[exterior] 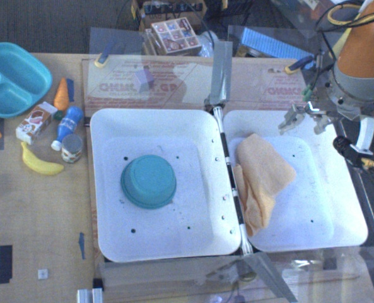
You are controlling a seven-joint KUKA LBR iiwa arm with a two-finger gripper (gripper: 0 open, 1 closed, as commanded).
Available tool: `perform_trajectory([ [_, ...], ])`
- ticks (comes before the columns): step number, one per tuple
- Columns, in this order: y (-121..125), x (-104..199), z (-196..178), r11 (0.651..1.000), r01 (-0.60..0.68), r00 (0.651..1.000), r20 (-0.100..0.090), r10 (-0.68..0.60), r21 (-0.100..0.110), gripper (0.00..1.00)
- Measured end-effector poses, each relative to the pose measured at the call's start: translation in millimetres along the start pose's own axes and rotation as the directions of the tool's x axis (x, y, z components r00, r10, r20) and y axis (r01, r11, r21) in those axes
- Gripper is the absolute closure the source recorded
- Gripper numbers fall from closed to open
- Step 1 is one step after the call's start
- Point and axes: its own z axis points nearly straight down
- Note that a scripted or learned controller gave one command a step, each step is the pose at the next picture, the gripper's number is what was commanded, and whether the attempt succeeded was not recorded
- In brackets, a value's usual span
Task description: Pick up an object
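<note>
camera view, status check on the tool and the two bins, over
Tool open, nothing between its fingers, above right bin's far edge. Tan cloth crumpled on that bin's left side. Teal bowl upside down in left bin. Nothing in the way.

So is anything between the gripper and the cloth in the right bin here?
Nothing visible is. The gripper hangs over the right bin's far edge, fingers spread, and the tan cloth lies folded against that bin's left wall. Between them there is just bare bin floor.

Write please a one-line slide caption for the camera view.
Open tool above the right bin's far edge, beige cloth lying inside; teal bowl upside down in the left bin.
</note>
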Motion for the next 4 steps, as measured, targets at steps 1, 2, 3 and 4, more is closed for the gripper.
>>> perform_trajectory([
  [1,-65.5,-11.9,94.2,1.000,-0.011,1.000,0.000,0.011,0.000,0.00],
  [2,-66.2,28.3,134.7,0.993,0.116,0.993,0.004,-0.116,-0.014,0.00],
  [3,-64.6,27.2,125.8,0.994,0.112,0.994,0.004,-0.112,-0.017,1.00],
  [4,-25.6,55.0,-64.1,0.923,0.385,0.923,0.002,-0.385,-0.002,1.00],
])
